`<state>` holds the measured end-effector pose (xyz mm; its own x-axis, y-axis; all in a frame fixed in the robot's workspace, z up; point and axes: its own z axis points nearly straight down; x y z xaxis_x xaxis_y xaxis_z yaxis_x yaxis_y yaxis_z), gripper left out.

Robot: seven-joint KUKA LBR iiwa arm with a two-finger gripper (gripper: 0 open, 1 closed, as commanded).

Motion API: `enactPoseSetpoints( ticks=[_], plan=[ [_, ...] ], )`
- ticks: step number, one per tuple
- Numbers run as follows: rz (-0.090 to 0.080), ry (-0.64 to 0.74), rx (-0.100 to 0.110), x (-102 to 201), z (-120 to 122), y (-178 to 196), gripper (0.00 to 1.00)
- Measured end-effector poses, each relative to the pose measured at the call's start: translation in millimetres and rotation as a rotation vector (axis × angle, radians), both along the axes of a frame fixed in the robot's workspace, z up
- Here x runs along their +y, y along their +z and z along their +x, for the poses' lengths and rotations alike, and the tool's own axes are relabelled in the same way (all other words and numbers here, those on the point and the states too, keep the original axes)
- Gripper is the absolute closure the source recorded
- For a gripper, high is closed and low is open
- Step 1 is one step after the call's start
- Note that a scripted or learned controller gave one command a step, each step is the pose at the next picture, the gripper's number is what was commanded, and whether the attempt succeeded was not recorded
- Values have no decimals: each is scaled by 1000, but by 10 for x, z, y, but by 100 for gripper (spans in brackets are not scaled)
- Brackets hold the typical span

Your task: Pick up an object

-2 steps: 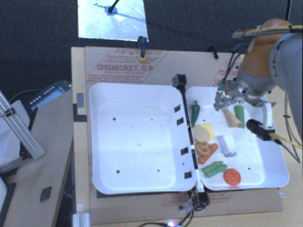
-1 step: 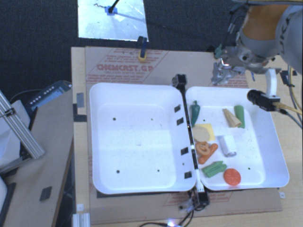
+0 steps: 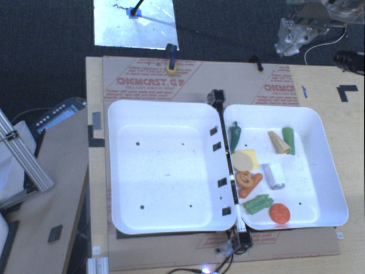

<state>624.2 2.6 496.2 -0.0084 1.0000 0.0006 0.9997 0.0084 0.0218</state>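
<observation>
The right bin (image 3: pixel 328 153) holds several toy foods. A dark green pepper (image 3: pixel 235 135) lies at its upper left, with a round tan and yellow piece (image 3: pixel 244 161) below it. An orange piece (image 3: pixel 248 182), a green bean pod (image 3: pixel 258 203) and a red tomato (image 3: pixel 279 213) follow toward the front. A tan cone (image 3: pixel 279 142) and a green cylinder (image 3: pixel 288 138) lie at the top, a white cylinder (image 3: pixel 275 175) in the middle. My gripper (image 3: pixel 290 39) hangs high at the top right, beyond the bench's far edge and well away from the bins.
The left bin (image 3: pixel 165 164) sits beside the right one, joined by black clips (image 3: pixel 219 147). A yellow and blue clamp (image 3: pixel 171 59) stands on the board's far edge. A shiny plate (image 3: pixel 136 16) lies on the floor behind. A metal frame (image 3: pixel 23 158) is at the left.
</observation>
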Motion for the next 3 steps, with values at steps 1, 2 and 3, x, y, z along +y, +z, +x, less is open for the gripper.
enactPoseSetpoints(
  ticks=[1, 2, 3],
  plan=[
    [2, 4, 26, 841, 35, -739, 100],
    [1, 3, 24, 1650, 145, -1259, 100],
    [4, 3, 15, 2321, -37, -648, 100]
  ],
)
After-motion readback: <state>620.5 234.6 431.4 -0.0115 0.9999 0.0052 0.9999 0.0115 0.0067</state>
